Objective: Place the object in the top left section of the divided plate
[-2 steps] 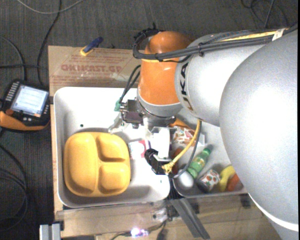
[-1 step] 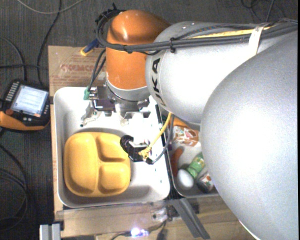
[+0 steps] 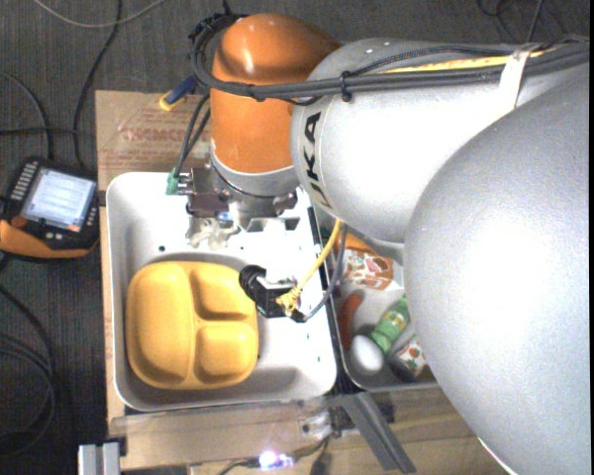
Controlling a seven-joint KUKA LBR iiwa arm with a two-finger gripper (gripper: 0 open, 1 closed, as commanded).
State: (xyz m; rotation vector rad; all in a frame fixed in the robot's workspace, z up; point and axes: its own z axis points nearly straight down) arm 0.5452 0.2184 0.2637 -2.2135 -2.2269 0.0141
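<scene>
A yellow divided plate (image 3: 188, 323) lies in the left white bin (image 3: 119, 216), towards its near left side. The plate has one long section on the left and two smaller ones on the right, and all of them look bare. My gripper (image 3: 221, 226) points down into the far part of this bin, just beyond the plate's far edge. The orange wrist band (image 3: 262, 87) and the grey arm cover most of it. I see no object at the gripper. A black part with a yellow wire (image 3: 264, 293) hangs from the arm beside the plate's right edge.
The right bin (image 3: 348, 372) holds several items: a white egg-shaped thing (image 3: 366, 353), a green bottle (image 3: 392, 323), a red item (image 3: 350, 312) and a printed packet (image 3: 368, 267). The arm hides most of that bin. A teach pendant (image 3: 49, 208) lies on the floor at left.
</scene>
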